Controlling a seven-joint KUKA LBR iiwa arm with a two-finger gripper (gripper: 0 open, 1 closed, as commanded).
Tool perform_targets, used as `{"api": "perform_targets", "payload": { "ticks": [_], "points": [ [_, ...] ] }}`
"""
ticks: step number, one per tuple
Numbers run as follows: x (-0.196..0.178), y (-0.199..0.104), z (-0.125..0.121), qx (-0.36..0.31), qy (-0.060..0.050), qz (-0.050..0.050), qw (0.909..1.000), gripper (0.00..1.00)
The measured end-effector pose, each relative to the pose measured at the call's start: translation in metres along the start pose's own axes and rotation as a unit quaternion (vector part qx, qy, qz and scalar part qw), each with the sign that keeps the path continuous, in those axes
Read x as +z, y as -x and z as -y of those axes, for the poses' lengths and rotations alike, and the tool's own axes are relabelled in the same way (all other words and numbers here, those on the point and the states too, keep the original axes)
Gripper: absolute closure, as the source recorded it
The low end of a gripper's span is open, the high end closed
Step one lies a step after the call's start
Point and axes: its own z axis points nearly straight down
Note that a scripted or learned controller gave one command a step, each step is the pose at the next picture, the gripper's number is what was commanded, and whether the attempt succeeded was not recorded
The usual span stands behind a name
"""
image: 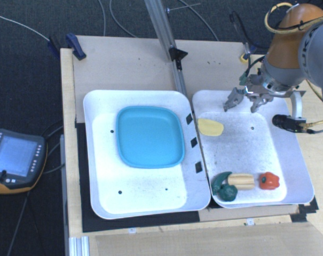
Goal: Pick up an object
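Bench [124,63]: pale wooden top carrying two shallow white bins side by side, with a metal pole slanting across its far part.
Left bin [97,185]: white, the larger-looking of the two, speckled grey on its near floor.
Right bin [289,159]: white, touching the left bin along their shared edge; the loose objects lie inside it.
Arm [292,41]: grey with an orange band, reaching in from the far right above the right bin's far edge.
Blue plate [150,136]: square with rounded corners, lying flat in the middle of the left bin.
Pendant [14,159]: handheld screen unit on the dark floor, left of the bench.
Gripper [245,101]: over the far end of the right bin, fingers spread apart with nothing between them.
Yellow piece [210,127]: flat, oval, at the right bin's left side, just nearer than the gripper and apart from it.
Green item [224,187]: near left corner of the right bin, touching the tan block.
Tan block [241,181]: between the green item and the red one.
Red item [268,181]: round, just right of the tan block.
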Motion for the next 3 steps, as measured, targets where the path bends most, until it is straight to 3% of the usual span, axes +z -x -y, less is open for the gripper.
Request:
{"api": "perform_targets", "payload": {
  "ticks": [1,2,3],
  "points": [
    [0.046,-0.007,-0.007,0.000,0.001,0.000,1.0000,0.00],
    [0.035,-0.007,-0.007,0.000,0.002,0.000,1.0000,1.00],
    [-0.025,-0.002,-0.003,0.000,0.003,0.000,1.0000,1.00]
  ]
}}
